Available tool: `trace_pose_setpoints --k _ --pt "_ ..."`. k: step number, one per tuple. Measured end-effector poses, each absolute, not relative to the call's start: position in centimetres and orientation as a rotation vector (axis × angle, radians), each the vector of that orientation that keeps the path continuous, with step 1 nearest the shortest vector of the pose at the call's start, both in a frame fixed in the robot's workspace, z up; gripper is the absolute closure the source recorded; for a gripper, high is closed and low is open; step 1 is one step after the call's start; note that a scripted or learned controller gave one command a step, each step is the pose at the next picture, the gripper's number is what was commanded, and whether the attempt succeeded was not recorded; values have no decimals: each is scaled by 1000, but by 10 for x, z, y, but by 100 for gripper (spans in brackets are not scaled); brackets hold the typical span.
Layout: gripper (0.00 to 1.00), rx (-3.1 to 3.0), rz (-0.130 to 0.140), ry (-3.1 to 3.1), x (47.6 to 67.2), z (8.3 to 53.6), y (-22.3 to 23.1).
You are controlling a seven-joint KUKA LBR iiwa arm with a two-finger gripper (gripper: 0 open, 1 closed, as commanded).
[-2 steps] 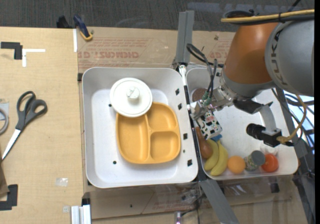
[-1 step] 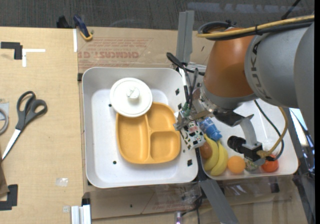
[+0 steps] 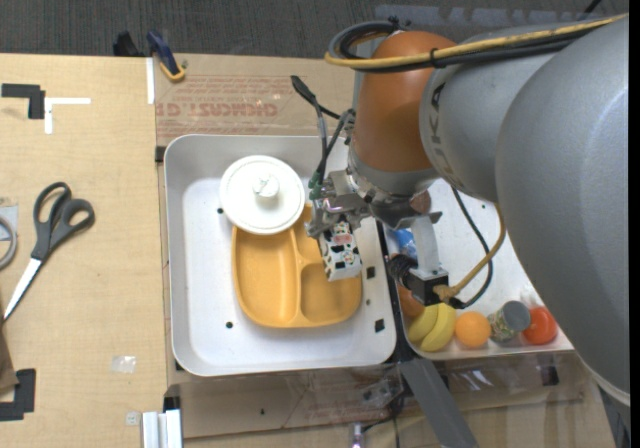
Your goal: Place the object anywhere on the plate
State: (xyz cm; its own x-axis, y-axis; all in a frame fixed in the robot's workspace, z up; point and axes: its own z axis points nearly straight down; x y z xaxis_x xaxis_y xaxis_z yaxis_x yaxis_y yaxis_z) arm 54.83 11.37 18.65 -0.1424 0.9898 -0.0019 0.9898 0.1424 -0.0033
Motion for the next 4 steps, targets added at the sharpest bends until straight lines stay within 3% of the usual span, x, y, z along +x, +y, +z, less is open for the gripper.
trace_pose_setpoints --k 1,2,3,4 --pt "0 -2056 6 -2374 548 187 114" --pt "100 -2055 11 -2375 549 195 112" --pt "100 -1865 5 -2527 497 241 131" --pt "0 -1865 5 -2527 497 241 131"
